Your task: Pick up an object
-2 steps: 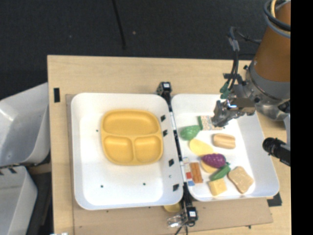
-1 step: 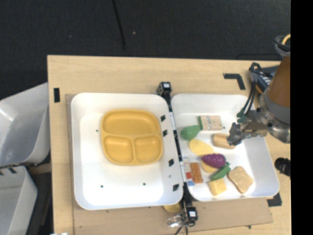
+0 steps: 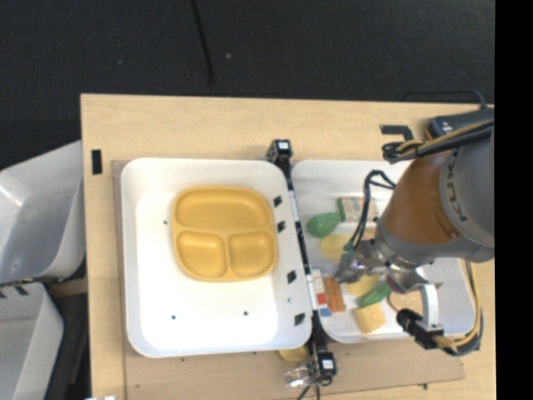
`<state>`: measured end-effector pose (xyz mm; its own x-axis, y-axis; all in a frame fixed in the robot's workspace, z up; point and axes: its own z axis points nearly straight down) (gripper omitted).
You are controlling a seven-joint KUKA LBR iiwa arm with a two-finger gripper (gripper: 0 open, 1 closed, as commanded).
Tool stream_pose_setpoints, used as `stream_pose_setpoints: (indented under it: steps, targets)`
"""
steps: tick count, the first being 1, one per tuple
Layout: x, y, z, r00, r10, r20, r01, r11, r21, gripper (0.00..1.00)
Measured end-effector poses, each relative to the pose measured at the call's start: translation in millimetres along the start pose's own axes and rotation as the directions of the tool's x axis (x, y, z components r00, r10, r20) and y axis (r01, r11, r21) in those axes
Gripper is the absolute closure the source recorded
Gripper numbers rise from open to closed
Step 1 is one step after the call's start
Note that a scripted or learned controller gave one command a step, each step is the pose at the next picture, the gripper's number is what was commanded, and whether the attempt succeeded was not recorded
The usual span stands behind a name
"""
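On the left, a white bin (image 3: 141, 323) holds a yellow tray (image 3: 223, 232) with one long compartment at the top and two smaller ones below. The tray lies flat toward the upper middle of this bin, clear of all its walls, with bare white floor below and to its left. A divider (image 3: 293, 232) with black clips runs between this bin and the next.

The right bin (image 3: 321, 169) holds the loose things, bunched against its left side. A green piece (image 3: 323, 222) lies near the divider, rounded and leaf-shaped. Just below it sits a pale yellow piece (image 3: 335, 246). Lower still, hard against the divider, an orange-and-white packet (image 3: 327, 294) lies along the wall. To its right a yellow block (image 3: 370, 318) sits near the front wall, with a small dark green piece (image 3: 376, 294) just above it. A small box (image 3: 351, 206) with a printed label lies above the green piece, toward the back of the bin.

The gripper (image 3: 360, 265) is down among these things, close above the pale yellow and dark green pieces. Whether the jaws are wide, narrow or closed on anything cannot be told; the wrist and cables cover them. The arm (image 3: 425, 207), with its orange band, hides much of the right bin's middle. The counter (image 3: 183, 127) is light wood.
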<state>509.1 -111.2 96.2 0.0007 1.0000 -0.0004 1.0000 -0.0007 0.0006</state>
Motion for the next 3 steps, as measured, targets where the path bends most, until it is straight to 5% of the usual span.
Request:
stream_pose_setpoints:
  steps: [1, 2, 3]
  targets:
    - [93, -18, -110, 1.000, -0.011, -0.004, 0.011, 1.000, -0.007, 1.00]
    - [122, -18, -237, 1.000, -0.008, -0.002, 0.008, 1.000, -0.014, 1.00]
    - [222, -19, -274, 1.000, -0.012, -0.002, 0.012, 1.000, -0.004, 1.00]
